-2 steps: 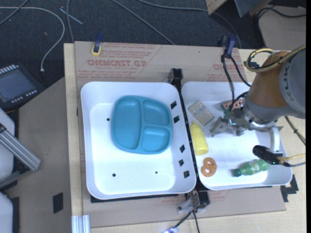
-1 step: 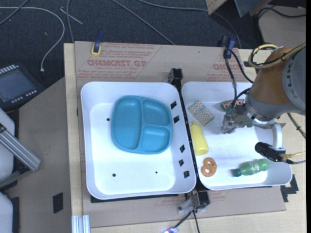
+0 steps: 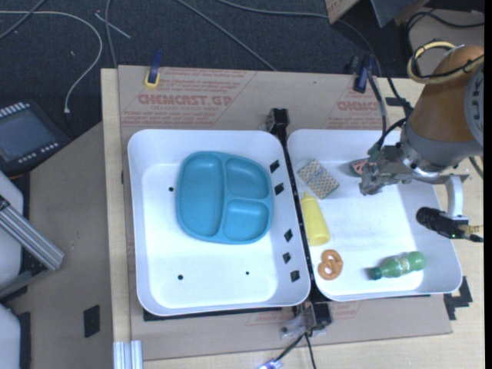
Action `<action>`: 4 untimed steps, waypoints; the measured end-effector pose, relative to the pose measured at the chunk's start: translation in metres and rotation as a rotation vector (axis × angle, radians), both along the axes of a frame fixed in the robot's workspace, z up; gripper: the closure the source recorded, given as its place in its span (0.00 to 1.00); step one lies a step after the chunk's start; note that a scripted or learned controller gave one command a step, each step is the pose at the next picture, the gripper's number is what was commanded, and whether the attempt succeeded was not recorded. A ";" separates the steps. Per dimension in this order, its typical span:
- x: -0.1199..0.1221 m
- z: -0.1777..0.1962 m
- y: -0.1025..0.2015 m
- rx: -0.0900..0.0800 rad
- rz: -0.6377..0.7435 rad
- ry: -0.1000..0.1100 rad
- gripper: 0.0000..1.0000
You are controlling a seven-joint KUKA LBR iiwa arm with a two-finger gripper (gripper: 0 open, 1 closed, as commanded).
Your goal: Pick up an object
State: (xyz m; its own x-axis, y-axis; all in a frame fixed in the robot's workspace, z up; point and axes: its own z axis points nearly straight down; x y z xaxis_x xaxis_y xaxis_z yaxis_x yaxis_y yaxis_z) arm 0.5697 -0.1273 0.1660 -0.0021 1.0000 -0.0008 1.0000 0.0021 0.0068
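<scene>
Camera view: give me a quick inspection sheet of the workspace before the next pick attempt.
Surface: cardboard-covered bench bearing two white bins side by side.
Left bin: holds a blue divided plate.
Right bin: holds a yellow block, a pretzel-shaped piece, a green bottle lying on its side and a patterned grey pad.
Clutter: blue clamps at the bench's far edge.
Gripper: low over the right bin's far side, apart from all four items; finger state unclear.
Cables: white and dark leads across the floor beyond the bench.
Surroundings: dark floor, a small screen at left.
</scene>
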 end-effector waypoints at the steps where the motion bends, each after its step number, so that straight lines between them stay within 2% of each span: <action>1: 0.001 0.054 0.000 0.000 -0.001 0.000 1.00; 2: 0.003 0.102 0.000 0.000 -0.001 0.000 1.00; 3: 0.024 0.103 0.049 0.002 0.004 0.004 1.00; 4: 0.034 0.085 0.102 0.004 0.004 0.010 1.00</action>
